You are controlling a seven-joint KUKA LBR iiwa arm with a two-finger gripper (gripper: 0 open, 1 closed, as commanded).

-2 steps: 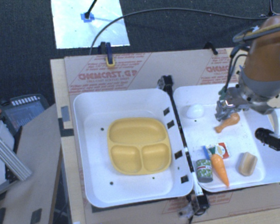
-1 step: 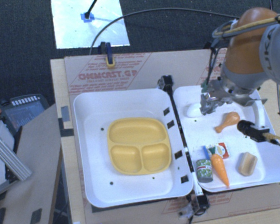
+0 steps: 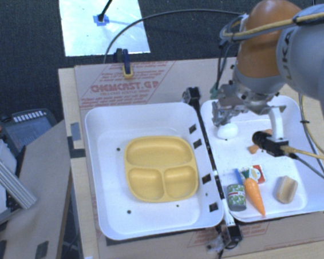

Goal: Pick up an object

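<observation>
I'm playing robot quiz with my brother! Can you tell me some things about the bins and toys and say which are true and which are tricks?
1. The yellow tray lies in the left bin. True.
2. The toy carrot sits in the left bin. False: it is in the right bin, near the front edge.
3. The gripper hangs over the white egg. True.
4. The green can stands beside the carrot. True.
5. The yellow tray is full of toys. False: nothing lies in its three compartments.
</observation>
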